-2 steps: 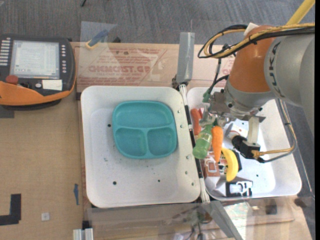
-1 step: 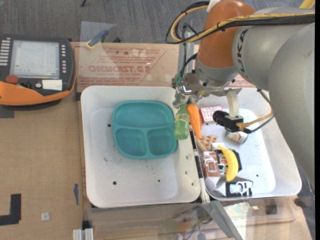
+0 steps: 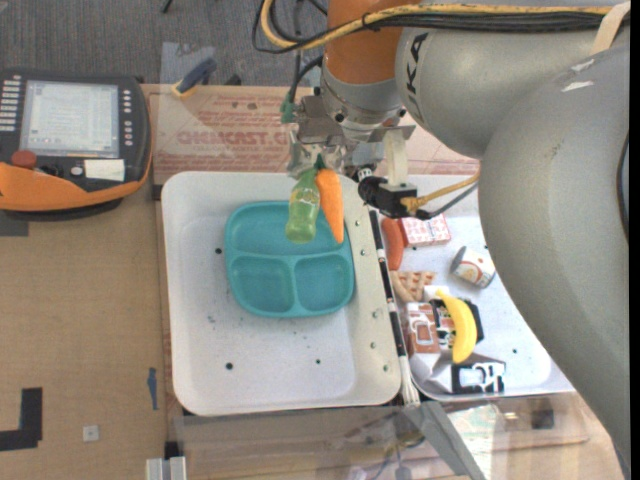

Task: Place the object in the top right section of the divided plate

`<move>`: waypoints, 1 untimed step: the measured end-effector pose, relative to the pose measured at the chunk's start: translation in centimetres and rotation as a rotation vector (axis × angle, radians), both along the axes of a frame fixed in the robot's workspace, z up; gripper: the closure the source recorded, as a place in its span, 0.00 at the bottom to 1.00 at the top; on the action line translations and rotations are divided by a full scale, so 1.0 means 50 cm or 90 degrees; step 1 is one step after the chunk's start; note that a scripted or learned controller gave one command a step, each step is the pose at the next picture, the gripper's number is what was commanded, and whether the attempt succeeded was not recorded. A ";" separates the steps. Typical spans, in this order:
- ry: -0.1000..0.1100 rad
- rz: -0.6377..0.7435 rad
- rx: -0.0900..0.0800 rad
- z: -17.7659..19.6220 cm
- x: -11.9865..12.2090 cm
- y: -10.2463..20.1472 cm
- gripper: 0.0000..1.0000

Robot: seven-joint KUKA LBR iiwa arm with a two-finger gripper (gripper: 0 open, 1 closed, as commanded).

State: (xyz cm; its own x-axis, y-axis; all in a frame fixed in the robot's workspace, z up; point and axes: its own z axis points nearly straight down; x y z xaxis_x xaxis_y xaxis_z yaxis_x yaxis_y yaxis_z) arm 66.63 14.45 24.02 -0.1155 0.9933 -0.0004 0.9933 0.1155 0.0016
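Banana (image 3: 461,328) lies nearest; hand (image 3: 318,173) apparently grips carrot (image 3: 330,205) and bottle (image 3: 303,214) over plate (image 3: 262,293) edge.

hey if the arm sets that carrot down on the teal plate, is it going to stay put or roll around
It may roll. The carrot looks like a smooth, tapered cone, so on its side it would probably curl toward its thin end. The plate has raised dividers, which should stop it within one section. It looks like a stiff plastic toy, likely light, so a small nudge from the gripper could shift it.

One fixed camera looks down at a slant on the bins (image 3: 200,368); my arm (image 3: 520,118) enters from right.
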 end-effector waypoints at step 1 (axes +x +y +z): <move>0.002 0.248 0.000 -0.071 -0.042 0.114 1.00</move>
